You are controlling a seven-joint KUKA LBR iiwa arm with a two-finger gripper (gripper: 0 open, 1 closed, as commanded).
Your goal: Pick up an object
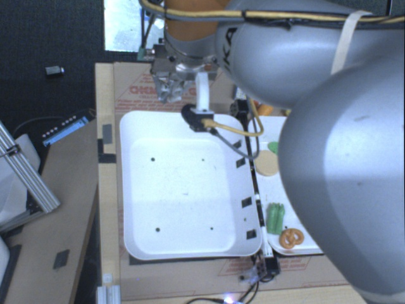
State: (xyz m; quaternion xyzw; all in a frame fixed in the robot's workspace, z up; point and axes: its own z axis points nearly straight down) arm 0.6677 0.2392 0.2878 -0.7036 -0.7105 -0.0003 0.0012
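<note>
My gripper (169,88) hangs over the far edge of the left white bin (136,170), near its back rim, and nothing shows under it. The objects lie in the right bin (304,249), mostly hidden by my arm. Among them are a green ridged piece (275,217), a brown pretzel (291,237), a tan round disc (267,163) and a small green bit (273,147). An orange item (266,110) peeks out at the back. The gripper is well to the left of all of them.
My big grey arm covers the right side and top of the view. A yellow cable (231,130) and a black fitting (196,119) hang over the left bin's back right corner. Black clips (248,202) line the divider between the bins. Cardboard (126,87) lies under both bins.
</note>
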